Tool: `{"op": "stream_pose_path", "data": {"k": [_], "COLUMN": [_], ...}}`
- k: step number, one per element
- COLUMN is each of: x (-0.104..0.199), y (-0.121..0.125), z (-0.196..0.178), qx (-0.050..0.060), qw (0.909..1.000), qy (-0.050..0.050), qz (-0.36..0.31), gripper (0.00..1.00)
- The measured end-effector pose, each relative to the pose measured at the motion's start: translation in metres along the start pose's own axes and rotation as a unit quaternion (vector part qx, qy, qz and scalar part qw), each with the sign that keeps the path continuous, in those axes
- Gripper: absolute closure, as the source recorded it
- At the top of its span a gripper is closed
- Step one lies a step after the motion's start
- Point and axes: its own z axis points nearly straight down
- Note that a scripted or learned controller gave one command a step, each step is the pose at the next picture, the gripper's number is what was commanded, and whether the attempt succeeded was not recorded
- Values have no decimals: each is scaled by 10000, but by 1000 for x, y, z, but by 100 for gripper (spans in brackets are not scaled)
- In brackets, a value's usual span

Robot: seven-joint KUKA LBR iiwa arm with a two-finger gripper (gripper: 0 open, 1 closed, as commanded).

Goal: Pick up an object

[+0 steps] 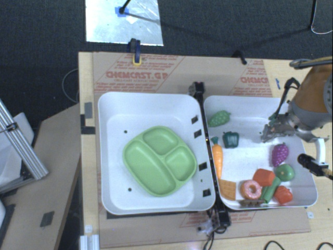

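- Dark carpet surrounds my bench (171,69), which is topped with a printed cardboard sheet; a shiny metal plate (124,14) lies on the floor beyond it.
- On the bench I see 2 shallow white bins side by side, the left bin (112,113) and the right bin (244,111), touching along a clipped middle edge.
- Sitting in the left bin is a light green divided plate (158,160) with 3 compartments, turned at an angle.
- My arm (315,95) comes in from the right, and its gripper (270,133) hangs over the upper right part of the right bin, above bare white floor.
- From this slanted view I cannot tell how the gripper is set, and I see nothing held in it.
- Just below the gripper lies a purple bunch of grapes (280,153), close but apart from it.
- Further left in that bin I count a green leafy vegetable (219,118) near the top wall, a dark green pepper (230,139) below it, and a carrot (217,159) lying along the left wall.
- Toward the near wall sits a cluster: a waffle-like cracker (227,188), a pink donut (252,190), an orange-red piece (264,177), a green pear-like fruit (284,172) and a red piece (283,195), packed close and partly touching.
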Motion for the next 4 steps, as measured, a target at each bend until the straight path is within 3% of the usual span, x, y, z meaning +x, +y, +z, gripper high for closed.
{"op": "stream_pose_path", "data": {"k": [2,3,4], "x": [-1,-1,62], "y": [2,3,0], "z": [-128,-128,-132], "qx": [-12,8,16], "qw": [10000,10000,10000], "qy": [-5,1,14], "qz": [-11,-15,-35], "gripper": [100,100,100]}}
